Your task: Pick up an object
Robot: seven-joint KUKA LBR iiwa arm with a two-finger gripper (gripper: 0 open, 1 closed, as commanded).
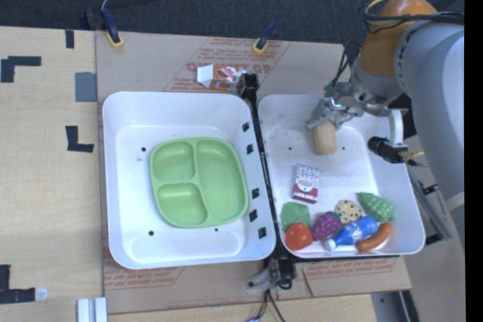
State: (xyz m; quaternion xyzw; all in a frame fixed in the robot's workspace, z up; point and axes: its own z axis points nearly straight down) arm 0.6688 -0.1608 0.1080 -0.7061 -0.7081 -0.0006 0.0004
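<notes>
Cardboard sheeting covers the bench (151, 64), on which two white bins are set side by side under a fixed overhead camera. A green divided plate (199, 181) is seen lying in the left bin (121, 162). The right bin (287, 113) is crowded along its near edge with toy food: a red tomato (299, 236), purple grapes (326, 225), a cookie (347, 210), a blue bottle (355, 231), a sausage (375, 237) and a leafy green piece (375, 204), with a small red-and-white carton (306, 183) lying apart, nearer the middle. The arm (423, 49) is shown reaching in from the right, its gripper (330, 117) lowered over the far half of that bin. A tan, rounded piece (325, 138) is seen directly beneath the gripper, touching or nearly touching it; whether it is actually pinched cannot be told from this angle, and the gripper's opening cannot be judged either.

The grasp on the tan piece is judged to be the step in hand. A good attempt would be centred on the widest part of the rounded body, so that it is not squeezed out sideways, and would be closed fully before any lift is begun. A straight vertical lift is advised, and the bin wall behind is best kept clear.
</notes>
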